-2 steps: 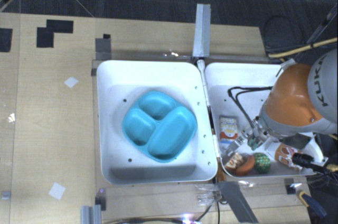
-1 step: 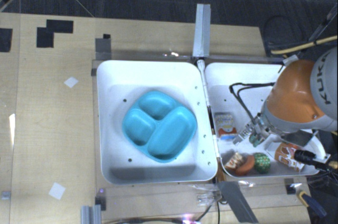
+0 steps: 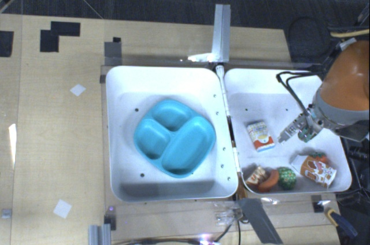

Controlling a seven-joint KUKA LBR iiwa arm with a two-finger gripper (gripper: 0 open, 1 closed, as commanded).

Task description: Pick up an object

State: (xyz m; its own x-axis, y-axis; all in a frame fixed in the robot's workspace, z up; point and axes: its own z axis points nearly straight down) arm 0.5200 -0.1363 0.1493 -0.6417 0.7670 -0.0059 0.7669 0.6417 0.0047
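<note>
**Colour rundown of both bins**

We've got two white bins (image 3: 124,122). One has a bright sky-blue divided plate (image 3: 174,137). Just beside the metal-grey fingers (image 3: 289,132) we see a small white packet (image 3: 261,136) with red and orange print. Below them sit a brown-and-orange item (image 3: 260,177), a green ball-like thing (image 3: 287,178), and a white-and-orange pouch (image 3: 315,170). The arm (image 3: 347,88) is grey and orange.

2 shallow white bins sit side by side on the pale wooden surface (image 3: 52,140). The left bin (image 3: 121,180) holds a blue divided plastic tray (image 3: 174,137) near its middle. The right bin (image 3: 254,93) holds a small carton (image 3: 261,136) at its centre; along its front edge lie a brown-and-orange toy (image 3: 260,178), a green ball (image 3: 287,178) beside it, and a printed packet (image 3: 317,170) farthest right.
</note>
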